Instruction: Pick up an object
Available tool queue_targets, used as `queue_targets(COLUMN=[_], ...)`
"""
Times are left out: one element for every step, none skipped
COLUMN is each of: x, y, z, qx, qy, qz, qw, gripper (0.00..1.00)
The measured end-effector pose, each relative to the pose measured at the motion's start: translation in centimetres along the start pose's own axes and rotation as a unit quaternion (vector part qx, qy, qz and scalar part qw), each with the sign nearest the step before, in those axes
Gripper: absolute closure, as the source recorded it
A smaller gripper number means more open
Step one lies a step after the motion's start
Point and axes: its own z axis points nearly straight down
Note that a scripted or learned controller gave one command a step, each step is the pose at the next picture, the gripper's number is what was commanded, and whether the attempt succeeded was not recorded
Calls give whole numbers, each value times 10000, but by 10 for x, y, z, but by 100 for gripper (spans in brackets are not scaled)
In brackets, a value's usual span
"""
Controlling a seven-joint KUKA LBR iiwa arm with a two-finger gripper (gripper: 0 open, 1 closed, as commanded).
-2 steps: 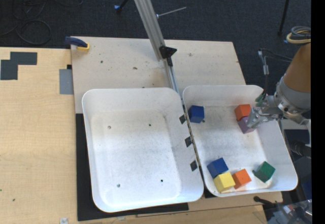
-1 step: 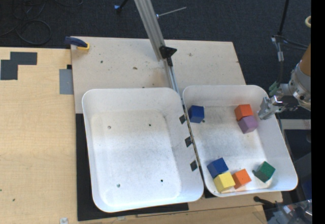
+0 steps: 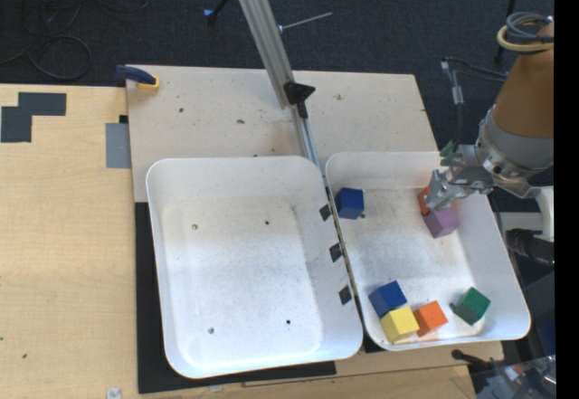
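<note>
Arm: your grey arm (image 3: 525, 108) reaches in at right of frame, over the right bin (image 3: 507, 298).
End effector: the end effector (image 3: 441, 198) sits at that bin's upper right, over a purple block (image 3: 442, 222) with a red block (image 3: 423, 200) touching; you cannot tell its state.
Blocks: one blue cube (image 3: 349, 203) at upper left of the bin; another blue (image 3: 388, 297), yellow (image 3: 399, 324), orange (image 3: 431, 317) and green (image 3: 471, 306) clustered at lower right of frame.
Left bin: left bin (image 3: 181, 198) beside it on the desk (image 3: 217, 112).

The arm (image 3: 523, 108) is a thick rounded cylinder with a broad orange band above a grey wrist, ending in a small metallic grey gripper (image 3: 441, 195).
</note>
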Motion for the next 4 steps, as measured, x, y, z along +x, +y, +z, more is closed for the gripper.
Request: queue_targets(x=[52,109,166,219], y=[9,15,14,11], z=[1,4,23,18], qx=[3,8,15,6], qy=[-4,-6,-12,-15], qz=[2,0,1,1], qw=[10000,10000,10000,10000], gripper=[100,100,100,100])
